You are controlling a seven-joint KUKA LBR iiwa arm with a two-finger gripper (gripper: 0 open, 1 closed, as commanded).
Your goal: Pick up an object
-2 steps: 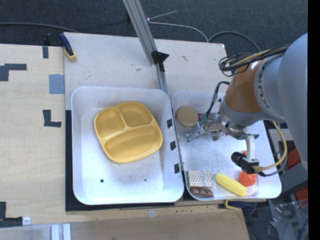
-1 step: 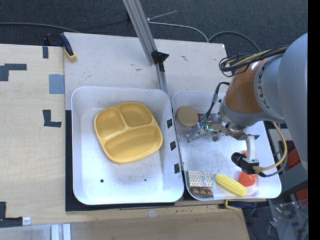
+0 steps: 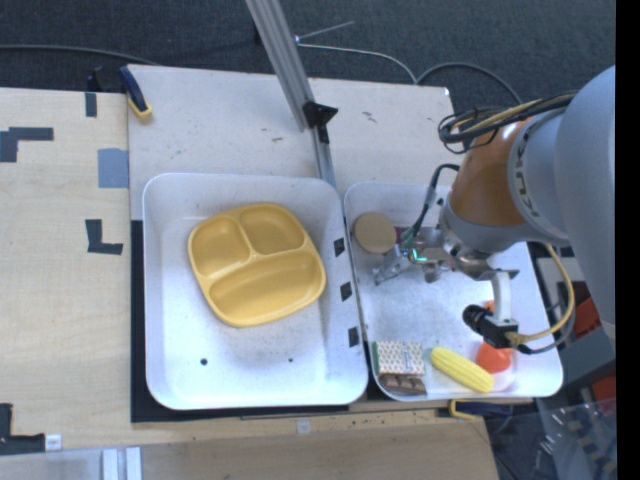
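Gripper (image 3: 405, 260) sits low in the right bin (image 3: 440, 313), fingers apart w/ nothing between them, just beside the brown round disc (image 3: 375, 232) at the bin's far-left corner. Disc looks small, flat, stiff, prob. light; best taken across its width, though it lies close to the wall, so little room on that side. Other options at the near edge: yellow corn cob (image 3: 461, 368), likely plastic, smooth, may roll, so grip across the middle; patterned flat block (image 3: 401, 359), tight to the near-left corner. Orange item (image 3: 494, 356) is partly hidden by cabling. Mid bin floor offers open room. Left bin (image 3: 170, 298) holds a yellow divided plate (image 3: 257, 263): wide, shallow, hard to pinch except at the rim.
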